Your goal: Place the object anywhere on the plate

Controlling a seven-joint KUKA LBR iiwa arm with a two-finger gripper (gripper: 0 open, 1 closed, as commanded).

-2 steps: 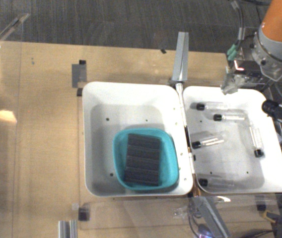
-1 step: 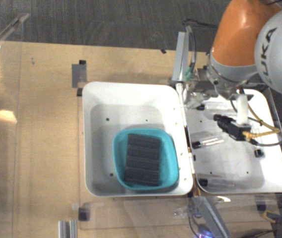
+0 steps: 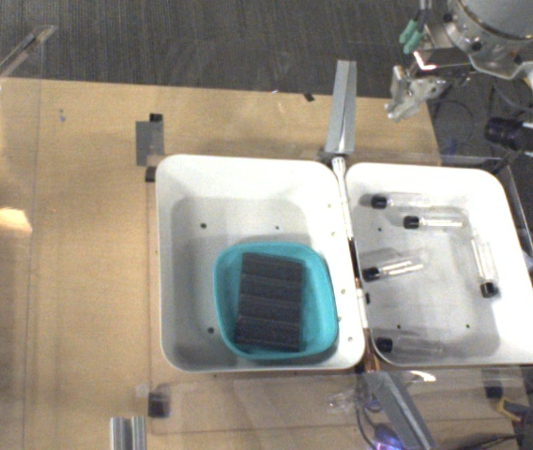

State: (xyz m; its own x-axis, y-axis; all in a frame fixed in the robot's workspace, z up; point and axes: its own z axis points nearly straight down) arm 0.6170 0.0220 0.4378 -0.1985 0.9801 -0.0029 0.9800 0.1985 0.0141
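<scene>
Camera view: the gripper (image 3: 405, 101) hangs above the right bin's (image 3: 522, 251) far rim; whether its fingers are spread cannot be told. The approach seems in hand; next comes descending onto one clear tube (image 3: 396, 269) lying inside that bin. Left of it, the left bin (image 3: 187, 214) holds the teal plate (image 3: 321, 293) carrying a dark ridged block (image 3: 271, 300).

Light wooden surface (image 3: 69, 279) seen from above at a slant. Two shallow white bins rest directly on it, side by side and touching along their inner edges: the left bin (image 3: 184, 216) and the right bin (image 3: 520, 251). A grey upright post (image 3: 342, 106) stands behind their junction. A small dark bracket (image 3: 150, 139) sits near the left bin's far corner. Dark carpeted floor (image 3: 201, 17) lies beyond the surface's far edge.
</scene>
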